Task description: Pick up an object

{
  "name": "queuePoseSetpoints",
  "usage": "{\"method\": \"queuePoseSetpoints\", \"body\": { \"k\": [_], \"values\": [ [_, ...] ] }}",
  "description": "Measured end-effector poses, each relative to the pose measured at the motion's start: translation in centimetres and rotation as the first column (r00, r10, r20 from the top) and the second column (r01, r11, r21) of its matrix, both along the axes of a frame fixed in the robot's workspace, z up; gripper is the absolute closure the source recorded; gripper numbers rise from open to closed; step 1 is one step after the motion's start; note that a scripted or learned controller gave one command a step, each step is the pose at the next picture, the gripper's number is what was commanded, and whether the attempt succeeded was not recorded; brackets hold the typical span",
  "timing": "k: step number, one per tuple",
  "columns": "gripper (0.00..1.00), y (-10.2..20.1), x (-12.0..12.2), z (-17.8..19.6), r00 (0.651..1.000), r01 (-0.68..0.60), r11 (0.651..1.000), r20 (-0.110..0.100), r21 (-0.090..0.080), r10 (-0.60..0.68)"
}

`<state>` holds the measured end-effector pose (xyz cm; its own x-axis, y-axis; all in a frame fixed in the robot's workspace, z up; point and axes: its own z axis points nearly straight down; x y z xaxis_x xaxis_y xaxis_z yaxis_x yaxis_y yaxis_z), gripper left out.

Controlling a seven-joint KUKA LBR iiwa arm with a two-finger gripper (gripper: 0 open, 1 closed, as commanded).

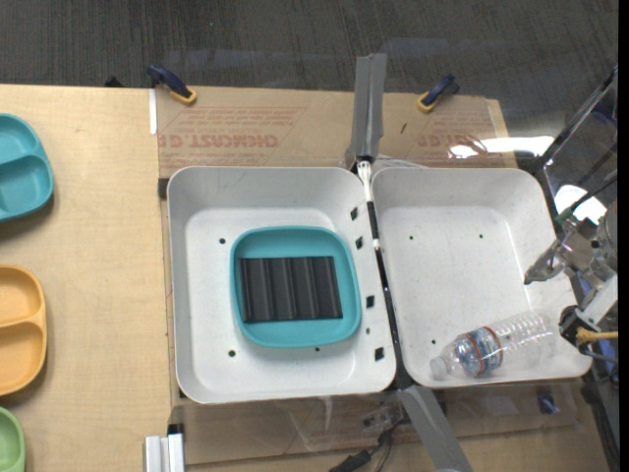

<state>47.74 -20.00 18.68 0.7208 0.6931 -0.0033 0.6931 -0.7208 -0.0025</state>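
While the clear plastic bottle (491, 345) is lying on its side in the near corner of the right bin (462, 205), we are hovering our claw (570, 264) just beyond it, grip state unreadable, so lifting is remaining undone.
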Motion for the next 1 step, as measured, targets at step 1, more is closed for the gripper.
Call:
{"method": "queuePoseSetpoints", "body": {
  "k": [1],
  "values": [
    [0.00,0.26,0.12,3.77,0.967,0.255,0.967,0.000,-0.002,-0.255]
  ]
}}
